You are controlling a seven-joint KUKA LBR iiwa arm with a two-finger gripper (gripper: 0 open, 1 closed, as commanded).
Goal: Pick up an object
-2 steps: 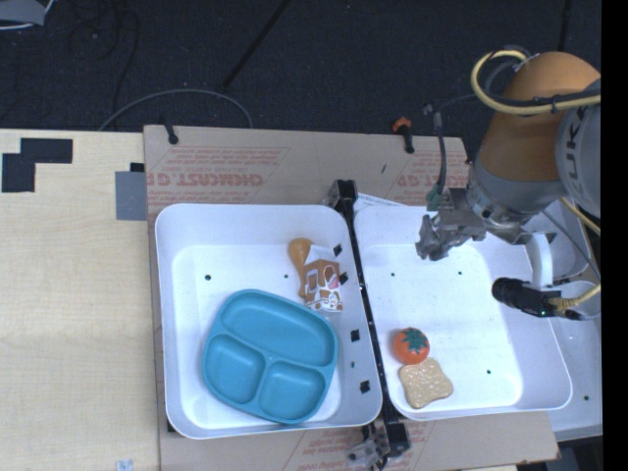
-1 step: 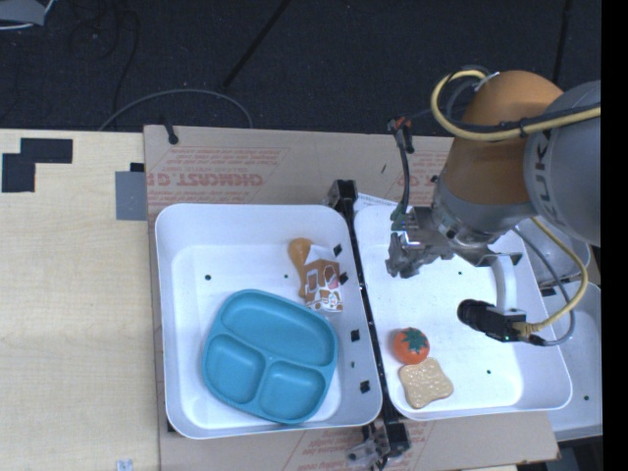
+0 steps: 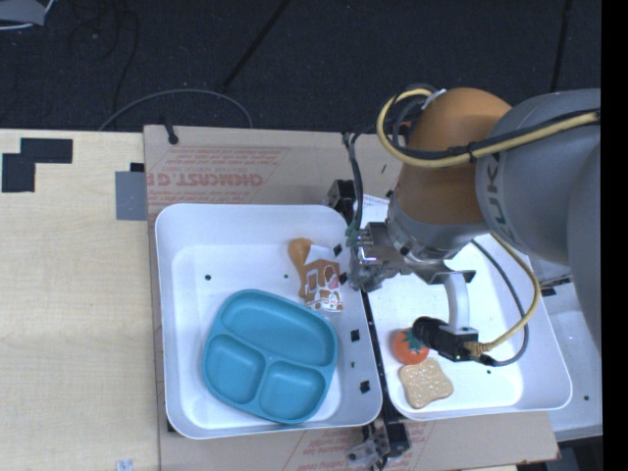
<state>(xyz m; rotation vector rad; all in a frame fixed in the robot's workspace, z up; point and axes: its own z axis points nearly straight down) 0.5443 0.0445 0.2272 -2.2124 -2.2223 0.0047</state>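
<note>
Claw (image 3: 355,263) hangs low over the ridge where the two white bins meet, and whether it is spread or closed I cannot tell, since the grey wrist and orange band cover it from above. Just beside it, toward the left bin (image 3: 182,263), lies a small printed packet (image 3: 322,287) with a tan toy piece (image 3: 300,251) at its upper end (its long axis runs roughly along the ridge), touching the rim of the blue divided plate (image 3: 267,356). That packet looks the nearest pick, a short shift leftward; the toy tomato (image 3: 413,347) and toast slice (image 3: 426,385) sit farther off in the right bin (image 3: 549,386).
</note>
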